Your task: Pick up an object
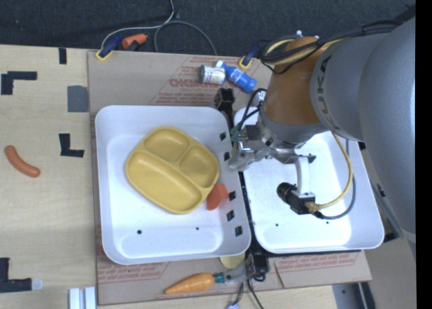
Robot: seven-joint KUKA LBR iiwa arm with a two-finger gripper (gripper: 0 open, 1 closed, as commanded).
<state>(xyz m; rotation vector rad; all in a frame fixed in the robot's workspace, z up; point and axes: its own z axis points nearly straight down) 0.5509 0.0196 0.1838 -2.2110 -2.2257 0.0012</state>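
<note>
Yellow divided plate [173, 168] lies in the left bin [111, 125], small orange piece [217, 197] touching its lower-right edge. Gripper [236, 154] sits over the seam between left bin and right bin [364, 233], beside the plate; jaw state can't be told.

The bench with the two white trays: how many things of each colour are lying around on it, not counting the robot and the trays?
Yellow: 1, the divided plate in the left bin.
Orange: 3, a small piece beside the plate, a carrot below the bins, a sausage at far left.
Blue and white: 1, a small bottle above the bins.
Total: 5
</note>
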